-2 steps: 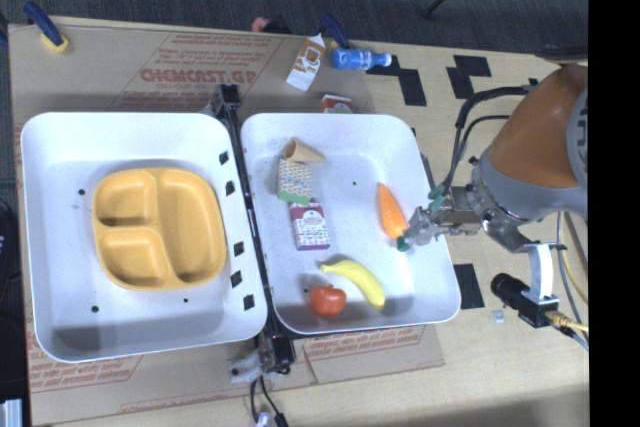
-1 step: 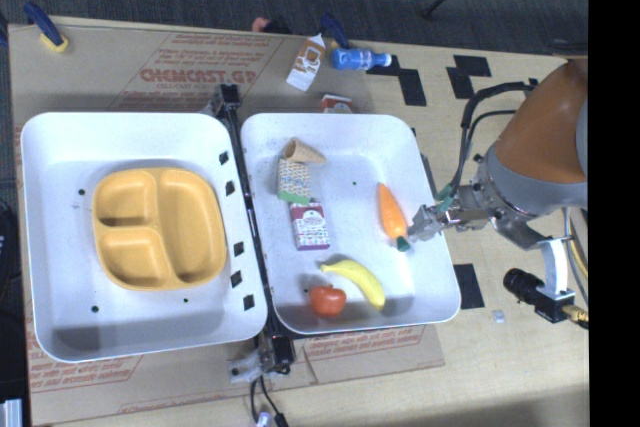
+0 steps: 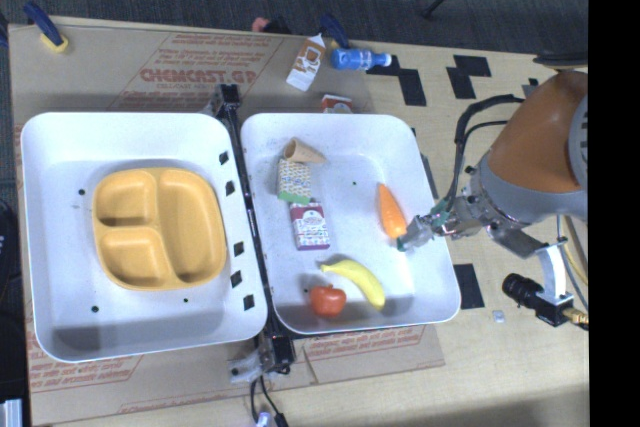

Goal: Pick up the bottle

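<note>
A small blue bottle (image 3: 352, 60) lies on its side on the bench, just behind the far edge of the right bin (image 3: 432, 267). My gripper (image 3: 418, 230) hangs low over that bin's right side. It is next to the lower, green end of an orange carrot (image 3: 391, 208) and far from the bottle. The grey arm with its orange band (image 3: 540, 150) comes in from the right above the bin's edge. I see nothing held in the gripper.
The right bin also holds a patterned carton with a tan top (image 3: 294, 177), a dark red packet (image 3: 312, 226), a banana (image 3: 357, 280) and a tomato (image 3: 327, 300). A yellow divided plate (image 3: 158, 227) lies in the left bin (image 3: 50, 150). A small carton (image 3: 306, 63) lies beside the bottle.
</note>
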Robot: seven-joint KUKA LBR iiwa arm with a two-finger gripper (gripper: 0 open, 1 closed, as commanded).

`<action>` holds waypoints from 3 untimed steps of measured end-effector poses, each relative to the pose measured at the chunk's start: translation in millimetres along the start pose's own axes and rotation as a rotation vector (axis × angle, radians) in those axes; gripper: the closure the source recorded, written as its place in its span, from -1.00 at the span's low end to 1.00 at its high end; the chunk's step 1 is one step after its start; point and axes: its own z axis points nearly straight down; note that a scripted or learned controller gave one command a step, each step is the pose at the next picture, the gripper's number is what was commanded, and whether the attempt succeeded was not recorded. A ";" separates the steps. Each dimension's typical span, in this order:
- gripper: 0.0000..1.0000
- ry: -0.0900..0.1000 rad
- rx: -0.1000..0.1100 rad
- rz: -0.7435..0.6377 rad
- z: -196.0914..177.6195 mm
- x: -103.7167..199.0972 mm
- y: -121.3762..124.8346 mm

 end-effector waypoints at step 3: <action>1.00 0.000 0.000 0.031 7.7 0.0 0.0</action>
